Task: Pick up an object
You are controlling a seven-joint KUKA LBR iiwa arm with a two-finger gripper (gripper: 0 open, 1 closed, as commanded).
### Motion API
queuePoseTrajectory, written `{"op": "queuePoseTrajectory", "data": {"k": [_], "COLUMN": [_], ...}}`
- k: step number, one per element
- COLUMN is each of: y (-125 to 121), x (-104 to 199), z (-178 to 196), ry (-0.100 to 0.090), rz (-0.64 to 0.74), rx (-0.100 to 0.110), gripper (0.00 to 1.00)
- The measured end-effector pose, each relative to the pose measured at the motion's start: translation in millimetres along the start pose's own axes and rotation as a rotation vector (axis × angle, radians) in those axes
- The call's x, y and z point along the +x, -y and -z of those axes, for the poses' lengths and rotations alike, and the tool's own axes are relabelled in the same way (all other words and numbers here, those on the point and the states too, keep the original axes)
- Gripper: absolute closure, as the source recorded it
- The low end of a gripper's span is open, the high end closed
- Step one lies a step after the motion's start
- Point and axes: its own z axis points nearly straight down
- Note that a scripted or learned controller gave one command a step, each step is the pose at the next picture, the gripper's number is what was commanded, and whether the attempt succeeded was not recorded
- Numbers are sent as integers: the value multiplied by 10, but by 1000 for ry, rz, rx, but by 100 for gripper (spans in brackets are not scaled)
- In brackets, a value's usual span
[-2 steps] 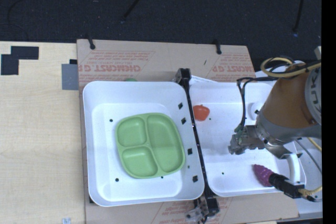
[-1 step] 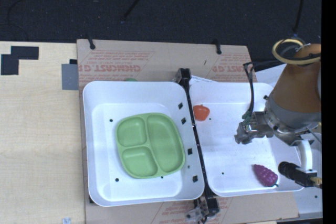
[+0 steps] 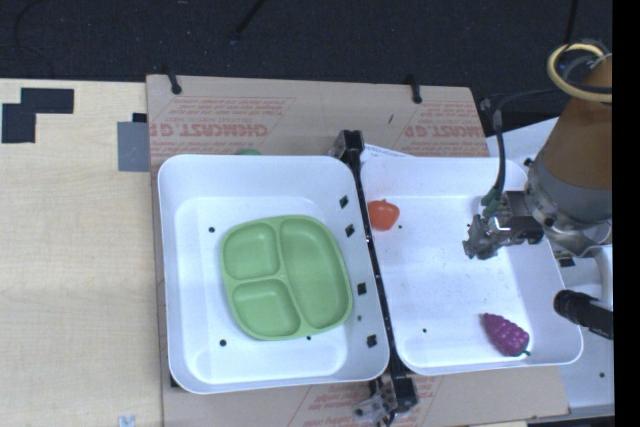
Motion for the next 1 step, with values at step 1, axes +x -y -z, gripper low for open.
{"op": "queuePoseTrajectory", "data": {"k": [1], "y": [-293], "x": [455], "z": [15], "ry": [-1], "rz": [4], "rx": [2], "gripper": [100]}}
